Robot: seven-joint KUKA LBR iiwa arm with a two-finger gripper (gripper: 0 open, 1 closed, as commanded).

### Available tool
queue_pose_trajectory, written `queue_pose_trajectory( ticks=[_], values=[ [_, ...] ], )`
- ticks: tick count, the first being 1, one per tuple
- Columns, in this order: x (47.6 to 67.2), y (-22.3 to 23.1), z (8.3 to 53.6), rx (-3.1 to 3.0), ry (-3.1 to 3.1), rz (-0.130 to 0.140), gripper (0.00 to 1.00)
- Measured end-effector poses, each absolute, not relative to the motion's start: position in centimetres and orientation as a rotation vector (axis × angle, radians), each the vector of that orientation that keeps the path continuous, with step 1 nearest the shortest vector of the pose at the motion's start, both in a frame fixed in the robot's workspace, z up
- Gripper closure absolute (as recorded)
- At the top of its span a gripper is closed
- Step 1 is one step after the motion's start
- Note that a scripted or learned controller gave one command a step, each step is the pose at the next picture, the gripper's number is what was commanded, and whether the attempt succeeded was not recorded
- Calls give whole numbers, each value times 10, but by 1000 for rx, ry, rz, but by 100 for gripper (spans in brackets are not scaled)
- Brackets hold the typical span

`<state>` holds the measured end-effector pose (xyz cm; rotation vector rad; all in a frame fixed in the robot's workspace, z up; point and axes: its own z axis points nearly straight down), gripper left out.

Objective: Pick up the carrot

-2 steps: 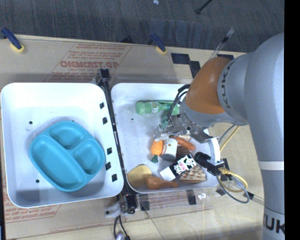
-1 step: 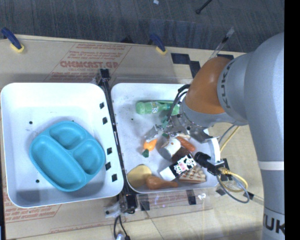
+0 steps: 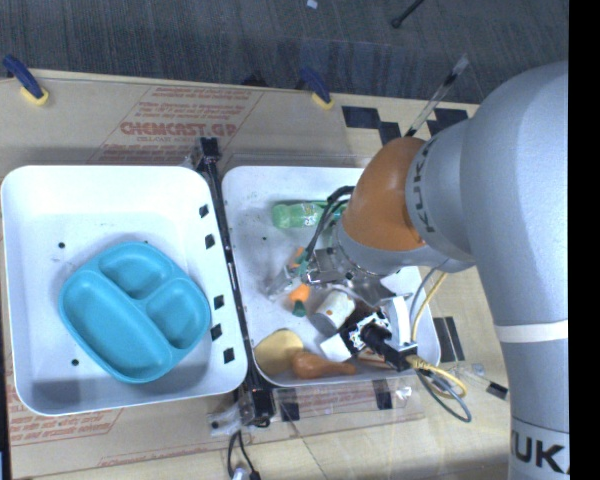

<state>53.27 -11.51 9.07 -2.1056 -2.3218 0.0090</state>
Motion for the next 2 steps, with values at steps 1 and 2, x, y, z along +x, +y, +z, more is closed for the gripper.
queue_pose_trajectory(
  ticks=[1, 2],
  values=[
    [533, -116, 101, -2092, -2333, 15, 100],
    [503, -34, 194, -1955, -2456, -3, 100]
  ],
)
